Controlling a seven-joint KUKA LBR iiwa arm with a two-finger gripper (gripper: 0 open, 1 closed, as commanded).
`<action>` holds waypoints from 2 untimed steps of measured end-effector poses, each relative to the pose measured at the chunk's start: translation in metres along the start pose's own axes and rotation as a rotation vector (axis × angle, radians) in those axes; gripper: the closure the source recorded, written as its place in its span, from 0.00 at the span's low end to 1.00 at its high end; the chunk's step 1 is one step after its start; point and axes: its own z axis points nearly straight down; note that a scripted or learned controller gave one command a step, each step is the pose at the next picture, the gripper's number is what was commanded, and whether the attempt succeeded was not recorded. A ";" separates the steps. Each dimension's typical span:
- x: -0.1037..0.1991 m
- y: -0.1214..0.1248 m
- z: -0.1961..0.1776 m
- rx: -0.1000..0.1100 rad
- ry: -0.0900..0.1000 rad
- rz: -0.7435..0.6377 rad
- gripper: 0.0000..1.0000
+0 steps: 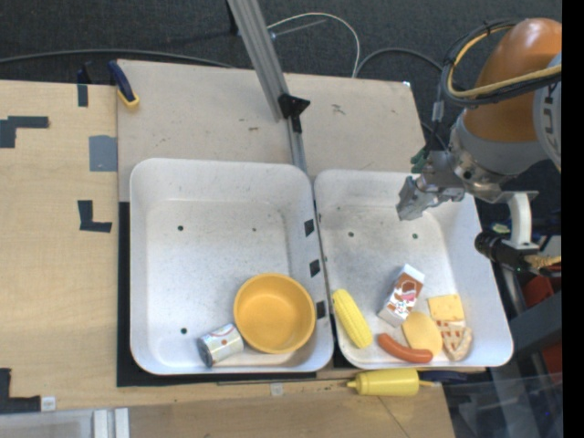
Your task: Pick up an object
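Gripper over right bin, far end; finger state cannot tell. Corn, milk carton, sausage lie near end.

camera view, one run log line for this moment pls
grey two-finger gripper: over right white bin, far end | holding: nothing seen | toy food pile: near end, untouched
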 end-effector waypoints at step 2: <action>0.097 -0.030 0.017 0.003 0.000 -0.001 1.00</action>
